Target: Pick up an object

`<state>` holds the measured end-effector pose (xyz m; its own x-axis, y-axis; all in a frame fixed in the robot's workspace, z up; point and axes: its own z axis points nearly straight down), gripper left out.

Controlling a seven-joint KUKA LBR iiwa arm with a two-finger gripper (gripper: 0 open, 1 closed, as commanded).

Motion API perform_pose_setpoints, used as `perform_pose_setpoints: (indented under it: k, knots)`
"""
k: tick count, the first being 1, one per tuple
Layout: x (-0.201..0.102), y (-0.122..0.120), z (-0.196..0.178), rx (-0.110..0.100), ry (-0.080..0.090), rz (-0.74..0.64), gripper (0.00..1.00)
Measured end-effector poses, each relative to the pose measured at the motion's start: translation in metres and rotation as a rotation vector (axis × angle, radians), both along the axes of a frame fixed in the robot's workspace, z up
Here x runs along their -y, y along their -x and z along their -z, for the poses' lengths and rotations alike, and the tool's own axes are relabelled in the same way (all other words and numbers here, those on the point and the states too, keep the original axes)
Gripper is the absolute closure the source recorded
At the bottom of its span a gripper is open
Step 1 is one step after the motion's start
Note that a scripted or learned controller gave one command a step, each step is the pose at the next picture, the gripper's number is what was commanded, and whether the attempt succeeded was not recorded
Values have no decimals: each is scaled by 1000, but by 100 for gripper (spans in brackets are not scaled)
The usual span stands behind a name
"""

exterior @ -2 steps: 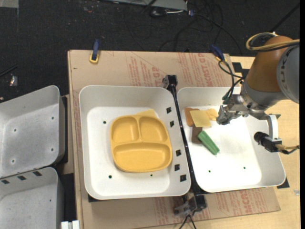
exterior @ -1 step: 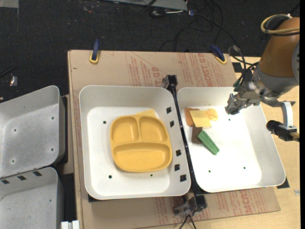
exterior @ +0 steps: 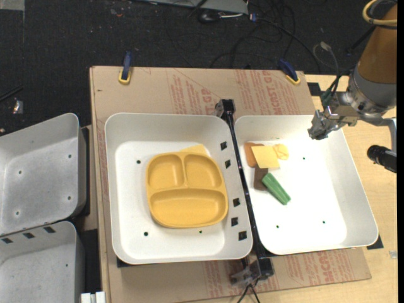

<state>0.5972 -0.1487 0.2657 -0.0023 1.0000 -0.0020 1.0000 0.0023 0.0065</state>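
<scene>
Overhead slanted view of the tabletop (exterior: 164, 84), which carries two shallow white bins side by side. The left bin (exterior: 123, 188) holds a yellow divided tray (exterior: 187, 190) lying flat near its centre, with three compartments facing up. The right bin (exterior: 328, 194) holds a small cluster of objects toward its 10 o'clock region, close to the wall shared with the left bin: an orange-brown block (exterior: 253, 154), a pale yellow block (exterior: 267, 158) touching it on the 3 o'clock side, a small yellow piece (exterior: 281, 151) just beside that block, a dark brown block (exterior: 259, 180) below them, and a green cylinder (exterior: 276, 189) lying tilted, its lower end pointing toward 4 o'clock, touching the dark brown block.

The arm (exterior: 379, 62) enters from 3 o'clock at the upper right, its orange band above the grey wrist. The wrist slants down and toward 9 o'clock, bringing the claw (exterior: 317, 131) over the right bin's rim at about 1 o'clock of that bin. The claw is near the cluster but apart from it, with bare white bin floor between them. Nothing is seen between its tips; whether it is spread or closed cannot be told at this size.
</scene>
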Motion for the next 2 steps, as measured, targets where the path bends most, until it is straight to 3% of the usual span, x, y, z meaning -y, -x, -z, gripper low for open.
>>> perform_pose_setpoints:
  k: [2]
  knots:
    - [-108,15,-7,-7,-4,-6,100]
